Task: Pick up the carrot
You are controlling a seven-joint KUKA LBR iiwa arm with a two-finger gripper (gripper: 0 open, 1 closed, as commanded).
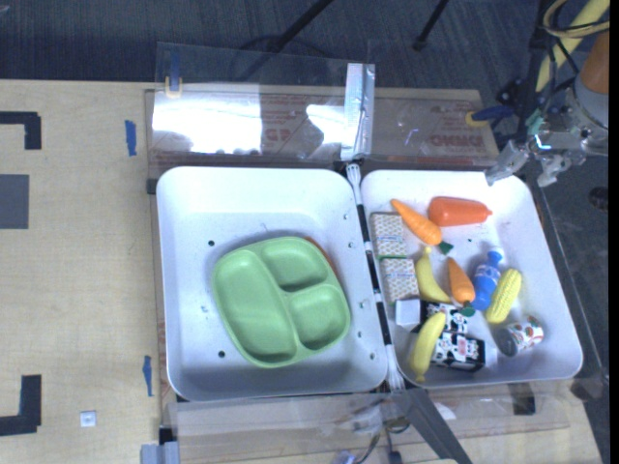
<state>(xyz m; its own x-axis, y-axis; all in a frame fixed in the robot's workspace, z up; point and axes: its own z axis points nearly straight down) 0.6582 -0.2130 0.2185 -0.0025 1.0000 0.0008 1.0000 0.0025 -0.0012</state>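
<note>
Two shallow white bins sit side by side on a wooden bench. The left bin [184, 211] holds a green divided plate [280, 300] with bare floor around it. The right bin [542, 220] is crowded: the carrot [417, 221] lies slanted near the far left corner, just beside a larger orange piece [458, 210] (possibly a pepper), with bananas [432, 276] and corn [504, 294] nearer. The gripper [530, 159] hovers above the far right rim, fingers apart, holding nothing

We noted a metallic grey gripper [527, 158] with pale angular fingers, yellow cables looped above, and an orange band.
</note>
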